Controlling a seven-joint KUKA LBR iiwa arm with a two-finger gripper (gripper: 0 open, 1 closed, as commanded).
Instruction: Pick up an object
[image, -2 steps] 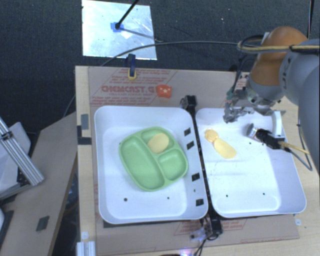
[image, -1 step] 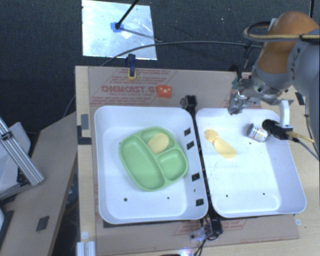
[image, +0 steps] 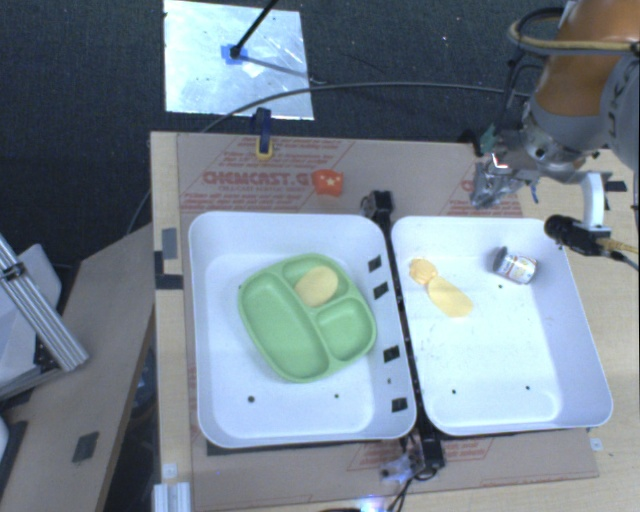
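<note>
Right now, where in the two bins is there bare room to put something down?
Most room: the right bin, its whole near half, below the yellow pieces and the can. In the left bin, the green tray crowds the middle; only the near strip and far-left corner lie bare.

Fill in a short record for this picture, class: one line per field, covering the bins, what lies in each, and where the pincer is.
left bin: holds a green divided tray
tray contents: yellow piece in one small compartment
right bin: two yellow pieces near its left side, touching; small can lying towards the far right
pincer: above the bench beyond the right bin's far edge, holding nothing visible
</note>
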